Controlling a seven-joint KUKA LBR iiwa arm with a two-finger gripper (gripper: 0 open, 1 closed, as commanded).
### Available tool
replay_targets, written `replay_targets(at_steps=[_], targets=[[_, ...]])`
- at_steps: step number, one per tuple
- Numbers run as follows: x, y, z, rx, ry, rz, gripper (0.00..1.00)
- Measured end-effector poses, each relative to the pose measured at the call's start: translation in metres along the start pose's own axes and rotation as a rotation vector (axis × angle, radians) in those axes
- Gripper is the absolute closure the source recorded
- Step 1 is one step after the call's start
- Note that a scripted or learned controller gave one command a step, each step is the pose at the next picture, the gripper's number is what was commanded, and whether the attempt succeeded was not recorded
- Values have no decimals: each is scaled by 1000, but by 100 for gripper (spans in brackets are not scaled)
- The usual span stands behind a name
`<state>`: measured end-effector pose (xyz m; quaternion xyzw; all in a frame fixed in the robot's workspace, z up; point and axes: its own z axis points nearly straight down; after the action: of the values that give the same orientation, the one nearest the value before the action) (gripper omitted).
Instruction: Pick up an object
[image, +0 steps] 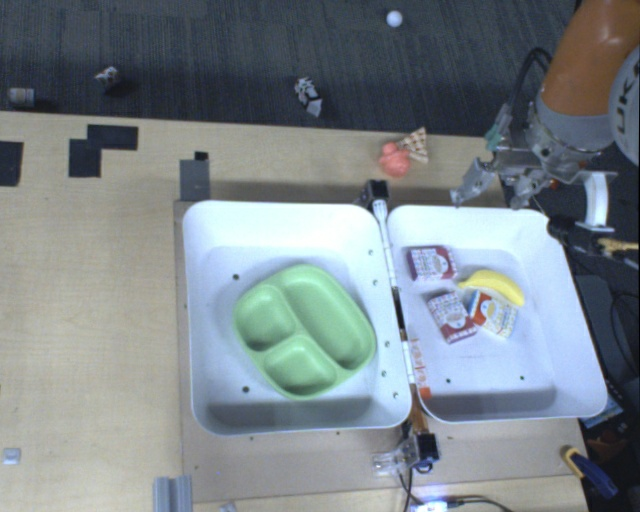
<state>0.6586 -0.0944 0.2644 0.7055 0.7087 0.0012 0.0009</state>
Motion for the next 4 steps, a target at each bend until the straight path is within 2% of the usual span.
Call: replay_targets(at_steps=[1, 2, 3, 4], targets=[[-20, -32, 135, 3, 0, 3, 0], [6, -57, 178, -4, -1, 1, 0], [7, -55, 166, -11, -1, 1, 100], [7, -55, 166, -11, -1, 1, 0]])
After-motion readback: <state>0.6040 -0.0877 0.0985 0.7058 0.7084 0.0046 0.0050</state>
